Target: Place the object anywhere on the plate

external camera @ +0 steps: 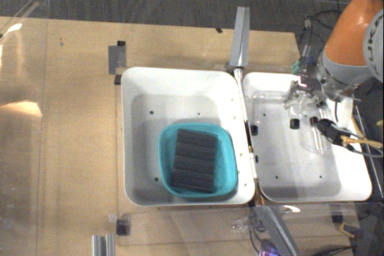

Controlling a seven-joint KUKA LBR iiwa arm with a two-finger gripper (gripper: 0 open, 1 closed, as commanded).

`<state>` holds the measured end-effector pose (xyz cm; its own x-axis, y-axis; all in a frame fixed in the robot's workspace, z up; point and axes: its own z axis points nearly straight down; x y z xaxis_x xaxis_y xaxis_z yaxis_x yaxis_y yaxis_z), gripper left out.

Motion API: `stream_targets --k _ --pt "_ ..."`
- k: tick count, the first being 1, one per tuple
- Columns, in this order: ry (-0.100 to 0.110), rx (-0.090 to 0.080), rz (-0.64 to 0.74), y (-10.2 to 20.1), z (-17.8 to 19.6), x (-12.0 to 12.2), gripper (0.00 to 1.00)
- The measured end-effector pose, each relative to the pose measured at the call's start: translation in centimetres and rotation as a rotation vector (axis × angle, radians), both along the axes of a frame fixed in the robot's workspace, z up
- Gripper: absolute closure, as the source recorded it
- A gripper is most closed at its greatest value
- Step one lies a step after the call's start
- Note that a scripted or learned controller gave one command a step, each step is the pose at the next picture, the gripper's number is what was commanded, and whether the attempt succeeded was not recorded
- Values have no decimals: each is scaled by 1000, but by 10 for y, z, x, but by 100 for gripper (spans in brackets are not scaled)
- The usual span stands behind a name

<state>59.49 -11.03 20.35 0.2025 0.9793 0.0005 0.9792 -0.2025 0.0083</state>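
A: Item one, dark ridged block?
B: Lying on the teal plate, lower centre, in the left bin.
A: Item two, gripper?
B: Upper right, above the right bin; jaw state cannot be told.

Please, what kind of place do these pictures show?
Probably a robotics lab test bench: two white bins set into a wooden bench, a grey-and-orange robot arm reaching in, and a teal plate carrying a dark ridged block.
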Motion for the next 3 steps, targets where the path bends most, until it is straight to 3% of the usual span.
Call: stream_targets --k 1,2,3 --pt "6 1 86 72 -19 -42 100" --pt "-1 1 185 162 56 -47 100" --pt "5 0 372 198 -19 -45 100"
